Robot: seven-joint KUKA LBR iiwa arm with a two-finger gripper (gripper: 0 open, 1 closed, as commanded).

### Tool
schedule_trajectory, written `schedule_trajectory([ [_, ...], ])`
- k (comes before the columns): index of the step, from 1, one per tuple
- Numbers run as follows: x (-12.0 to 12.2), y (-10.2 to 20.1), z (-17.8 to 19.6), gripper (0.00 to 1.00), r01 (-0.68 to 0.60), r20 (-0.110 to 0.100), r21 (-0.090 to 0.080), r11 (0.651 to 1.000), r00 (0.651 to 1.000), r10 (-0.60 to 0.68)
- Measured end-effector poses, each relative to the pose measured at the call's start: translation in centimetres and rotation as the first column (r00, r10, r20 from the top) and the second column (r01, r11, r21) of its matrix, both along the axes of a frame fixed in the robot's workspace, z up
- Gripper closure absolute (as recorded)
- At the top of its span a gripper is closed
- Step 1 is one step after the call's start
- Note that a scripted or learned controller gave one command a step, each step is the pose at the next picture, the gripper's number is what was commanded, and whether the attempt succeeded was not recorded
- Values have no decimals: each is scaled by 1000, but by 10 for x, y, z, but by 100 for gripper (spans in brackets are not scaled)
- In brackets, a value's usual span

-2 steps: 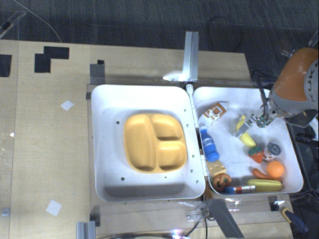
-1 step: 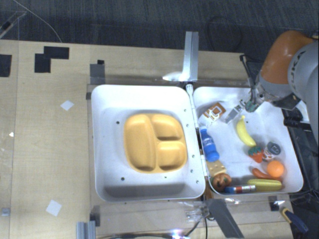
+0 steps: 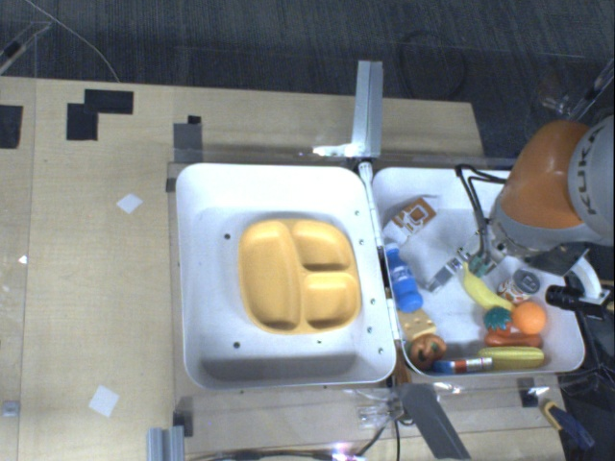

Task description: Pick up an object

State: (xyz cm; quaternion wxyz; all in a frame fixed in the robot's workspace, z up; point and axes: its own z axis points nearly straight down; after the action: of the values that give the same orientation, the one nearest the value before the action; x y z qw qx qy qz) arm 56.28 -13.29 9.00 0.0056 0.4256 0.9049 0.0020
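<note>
The right bin [image 3: 567, 358] holds several small objects. Among them are a brown and white packet [image 3: 411, 217], a blue bottle [image 3: 404, 282], a yellow banana [image 3: 483, 292] and an orange ball [image 3: 528, 317]. A long yellow piece [image 3: 511, 356] lies by the front wall, with a brown lump [image 3: 424, 340] and a red and blue pen [image 3: 452, 364] to its left. My gripper [image 3: 473, 260] hangs low in the middle of this bin. It is just above the banana's upper end and beside a small grey piece [image 3: 442, 276]. The arm's orange band [image 3: 546, 185] hides the bin's far right.
The left bin [image 3: 202, 257] holds a yellow tray with compartments [image 3: 296, 275]. A metal post [image 3: 368, 109] stands behind the wall between the bins. A black cable [image 3: 473, 192] loops over the right bin's back. Bare wooden bench [image 3: 86, 286] lies to the left.
</note>
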Motion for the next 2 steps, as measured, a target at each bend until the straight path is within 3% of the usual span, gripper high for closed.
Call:
schedule_trajectory([
  [1, 53, -75, -2, 0, 40, -1, -3, 999, 999, -40],
  [2, 102, -72, -1, 0, 261, -15, 2, 965, 965, -261],
])
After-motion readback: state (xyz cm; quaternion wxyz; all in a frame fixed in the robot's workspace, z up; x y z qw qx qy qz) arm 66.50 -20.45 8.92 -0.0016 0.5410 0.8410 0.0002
